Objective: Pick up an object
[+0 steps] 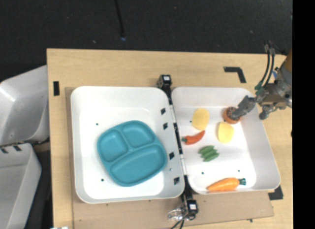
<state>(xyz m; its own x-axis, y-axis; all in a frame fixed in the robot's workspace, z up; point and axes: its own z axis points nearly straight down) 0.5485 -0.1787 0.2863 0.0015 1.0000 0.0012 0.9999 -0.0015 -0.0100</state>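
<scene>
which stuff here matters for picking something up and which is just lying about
In play: end effector, small red-brown item right at it, two yellow pieces, red chili, green pod, carrot.
Lying about: blue divided plate, left bin.

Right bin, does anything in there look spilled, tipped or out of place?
Nothing stands out. The carrot, green pods, red chili and two yellow pieces lie loose inside the right bin.

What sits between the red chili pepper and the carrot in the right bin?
In the camera view, the green pea pod lies between the red chili pepper and the carrot, on the right bin floor, apart from both.
</scene>
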